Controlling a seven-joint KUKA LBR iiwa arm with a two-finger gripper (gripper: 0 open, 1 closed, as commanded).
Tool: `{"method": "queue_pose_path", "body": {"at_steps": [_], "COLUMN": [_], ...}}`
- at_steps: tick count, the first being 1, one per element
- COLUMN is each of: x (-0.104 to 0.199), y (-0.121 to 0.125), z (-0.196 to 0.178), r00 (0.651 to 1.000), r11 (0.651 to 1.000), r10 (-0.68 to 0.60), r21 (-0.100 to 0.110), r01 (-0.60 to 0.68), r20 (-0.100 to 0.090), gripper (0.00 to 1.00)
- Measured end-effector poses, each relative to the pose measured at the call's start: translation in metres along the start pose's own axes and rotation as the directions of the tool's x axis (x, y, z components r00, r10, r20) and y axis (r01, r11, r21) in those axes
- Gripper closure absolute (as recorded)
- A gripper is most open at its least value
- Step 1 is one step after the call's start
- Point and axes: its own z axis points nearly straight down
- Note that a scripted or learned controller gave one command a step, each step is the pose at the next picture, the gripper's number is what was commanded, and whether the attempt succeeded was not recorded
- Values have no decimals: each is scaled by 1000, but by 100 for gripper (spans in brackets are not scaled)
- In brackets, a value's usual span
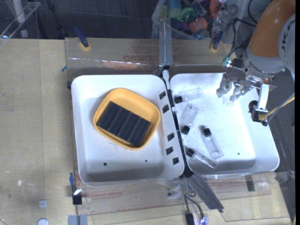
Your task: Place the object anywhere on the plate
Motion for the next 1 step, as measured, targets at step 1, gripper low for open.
{"method": "queue_pose_path", "body": {"at_steps": [1], "x": [45], "y": [-74], "z": [26], "r00": [962], "r11": [962], "r10": [-271], "r21": [0], "r01": [271], "r20": [-1], "gripper": [100]}}
